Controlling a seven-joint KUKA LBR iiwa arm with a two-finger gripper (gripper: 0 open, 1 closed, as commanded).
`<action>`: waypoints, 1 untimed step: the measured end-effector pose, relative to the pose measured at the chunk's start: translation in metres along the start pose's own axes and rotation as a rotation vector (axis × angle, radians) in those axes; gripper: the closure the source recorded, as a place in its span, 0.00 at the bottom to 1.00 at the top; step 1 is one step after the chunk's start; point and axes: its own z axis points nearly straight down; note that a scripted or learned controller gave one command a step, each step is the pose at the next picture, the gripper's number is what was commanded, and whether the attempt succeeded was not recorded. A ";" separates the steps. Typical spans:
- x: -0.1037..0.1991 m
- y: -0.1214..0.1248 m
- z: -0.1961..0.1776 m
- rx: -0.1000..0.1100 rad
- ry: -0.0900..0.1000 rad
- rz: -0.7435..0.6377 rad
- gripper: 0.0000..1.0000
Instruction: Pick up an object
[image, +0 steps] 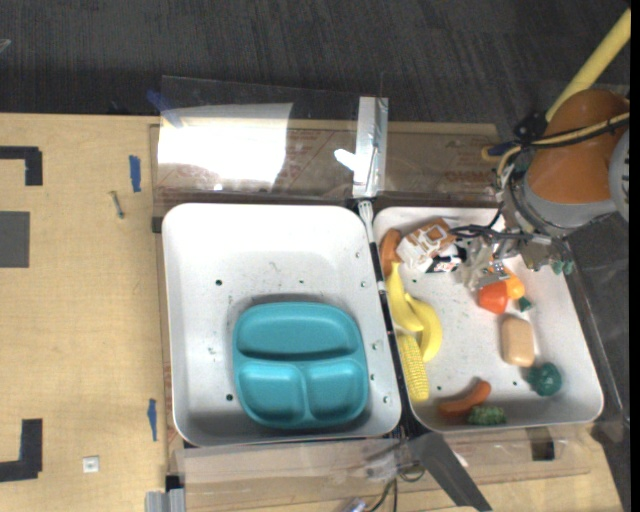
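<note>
The right bin (585, 340) contains the candidate objects: a banana (418, 318) and a corn cob (413, 368) along its left wall, an orange carrot-like piece (497, 295) near the centre, a tan oblong item (518, 341), a dark green round item (545, 378), a red sausage-like piece (464, 397), and a small green piece (488, 416) at the front wall. The hand (487, 258) is low over the bin's rear area, just beside the carrot-like piece; its state cannot be determined. The left bin (200, 300) holds a teal divided tray (298, 362). Both bins rest on the surface (70, 330).
</note>
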 end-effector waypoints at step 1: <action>-0.028 0.056 -0.133 0.008 -0.016 -0.162 1.00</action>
